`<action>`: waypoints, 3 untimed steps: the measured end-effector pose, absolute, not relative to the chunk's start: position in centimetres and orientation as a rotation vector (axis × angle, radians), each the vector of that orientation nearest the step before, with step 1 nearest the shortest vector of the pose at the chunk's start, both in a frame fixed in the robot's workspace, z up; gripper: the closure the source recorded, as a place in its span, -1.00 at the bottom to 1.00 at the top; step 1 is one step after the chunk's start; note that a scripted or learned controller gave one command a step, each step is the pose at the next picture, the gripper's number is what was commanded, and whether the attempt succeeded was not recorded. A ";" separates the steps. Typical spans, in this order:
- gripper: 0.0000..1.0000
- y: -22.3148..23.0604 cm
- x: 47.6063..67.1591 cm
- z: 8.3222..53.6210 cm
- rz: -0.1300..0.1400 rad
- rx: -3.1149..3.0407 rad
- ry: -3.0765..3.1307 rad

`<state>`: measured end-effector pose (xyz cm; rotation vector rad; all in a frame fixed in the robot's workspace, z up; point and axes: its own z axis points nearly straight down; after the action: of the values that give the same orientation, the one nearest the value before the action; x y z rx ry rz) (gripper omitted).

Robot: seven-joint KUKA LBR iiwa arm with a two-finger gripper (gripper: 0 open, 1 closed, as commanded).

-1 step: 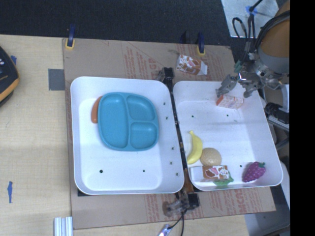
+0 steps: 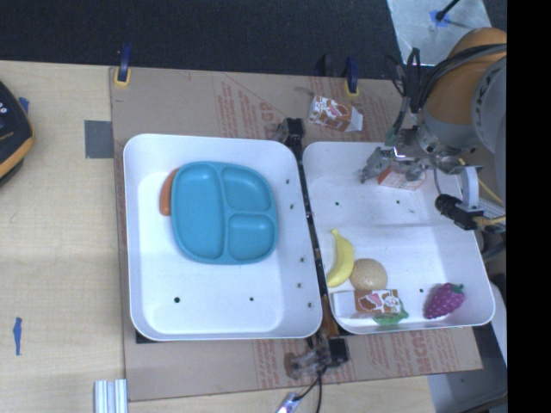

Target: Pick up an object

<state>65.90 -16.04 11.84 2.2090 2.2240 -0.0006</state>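
Observation:
My gripper (image 2: 394,169) hangs low over the far side of the right bin (image 2: 392,231), its metal fingers around a small red and white packet (image 2: 401,180) near the bin's back wall. Along the right bin's near side lie a yellow banana (image 2: 341,259), a tan bun (image 2: 368,274), a red and white carton with green trim (image 2: 380,305) and a purple grape bunch (image 2: 442,300). In the left bin (image 2: 146,231) sits a blue divided plate (image 2: 224,212), and an orange sausage-like piece (image 2: 165,194) peeks out from under the plate's left edge.
A small printed packet (image 2: 334,114) lies on the cardboard beyond the right bin. Blue clamps (image 2: 124,62) hold the cardboard's far edge. A black and yellow device (image 2: 12,132) rests at the far left of the bench.

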 end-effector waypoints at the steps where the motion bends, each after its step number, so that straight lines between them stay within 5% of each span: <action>1: 1.00 -16.2 65.9 12.9 -0.005 2.208 2.225; 2: 1.00 -6.5 63.3 19.3 -0.003 2.215 2.231; 3: 1.00 -14.8 65.6 22.9 -0.003 2.220 2.222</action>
<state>65.63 -14.84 22.89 2.2201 2.2221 -0.0027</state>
